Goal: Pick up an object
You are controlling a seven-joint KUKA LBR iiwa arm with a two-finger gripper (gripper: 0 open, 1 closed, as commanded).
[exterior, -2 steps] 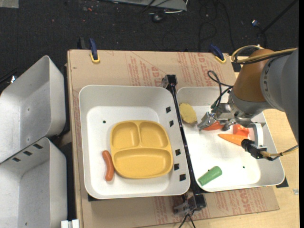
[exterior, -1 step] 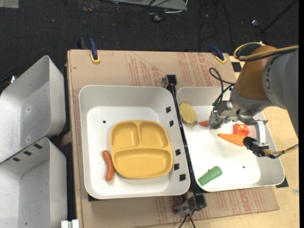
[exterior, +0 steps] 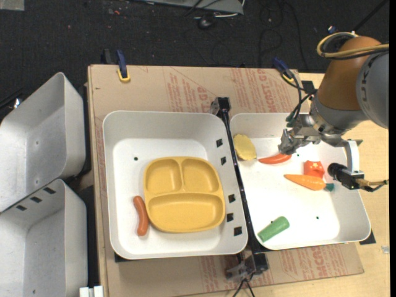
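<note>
My gripper (exterior: 289, 142) reaches in from the right and hangs low over the back of the right bin (exterior: 346, 224). Just below and left of its tip lies a red chili pepper (exterior: 274, 159); whether they touch I cannot tell. A pale yellow round piece (exterior: 245, 147) rests to the left by the bin's wall. An orange carrot (exterior: 304, 181) and a small red block (exterior: 314, 167) lie right of the chili. A green cucumber (exterior: 273, 228) sits near the front.
The left bin (exterior: 117, 166) bears a yellow divided plate (exterior: 184, 193) with a brown sausage (exterior: 142, 215) beside it. A black divider (exterior: 234, 172) runs between the bins. Cables and a black part (exterior: 343, 175) hang by the right bin's far side.
</note>
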